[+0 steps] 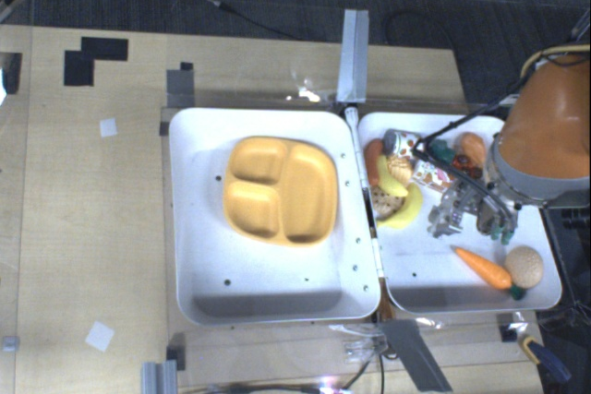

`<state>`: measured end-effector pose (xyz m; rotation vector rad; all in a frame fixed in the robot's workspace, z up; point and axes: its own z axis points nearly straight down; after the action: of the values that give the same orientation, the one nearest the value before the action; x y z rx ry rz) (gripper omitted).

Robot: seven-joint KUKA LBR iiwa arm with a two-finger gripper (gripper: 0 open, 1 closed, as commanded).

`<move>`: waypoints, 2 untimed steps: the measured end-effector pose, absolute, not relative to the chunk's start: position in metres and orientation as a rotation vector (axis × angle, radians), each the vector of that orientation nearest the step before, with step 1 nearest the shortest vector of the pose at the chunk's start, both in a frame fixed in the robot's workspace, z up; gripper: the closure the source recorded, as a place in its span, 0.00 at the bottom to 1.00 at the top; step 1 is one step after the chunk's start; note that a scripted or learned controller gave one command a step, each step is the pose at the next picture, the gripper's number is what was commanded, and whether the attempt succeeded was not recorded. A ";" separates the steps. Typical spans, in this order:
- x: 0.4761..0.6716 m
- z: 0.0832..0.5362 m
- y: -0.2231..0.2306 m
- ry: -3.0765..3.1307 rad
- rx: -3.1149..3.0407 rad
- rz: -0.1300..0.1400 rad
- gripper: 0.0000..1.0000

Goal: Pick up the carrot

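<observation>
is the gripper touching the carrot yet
Apart. In the camera view the gripper hangs above and to the left of the carrot, with a strip of white bin floor showing between them.

The arm (pixel 552 136) comes in as a fat rounded orange band, glossy, with a grey ring beneath it. Below that sits the gripper (pixel 450 219), a cluttered bit of bare silvery metal with dark fittings and small green specks. 1 thin black cable runs from the wrist out to the left.
</observation>
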<state>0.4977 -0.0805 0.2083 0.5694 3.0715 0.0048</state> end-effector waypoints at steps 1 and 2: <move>0.496 0.205 -0.083 3.078 0.576 0.002 0.00; 0.497 0.093 -0.126 3.065 0.635 0.000 0.00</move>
<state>0.4974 -0.1263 0.0935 0.6349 3.0651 0.0000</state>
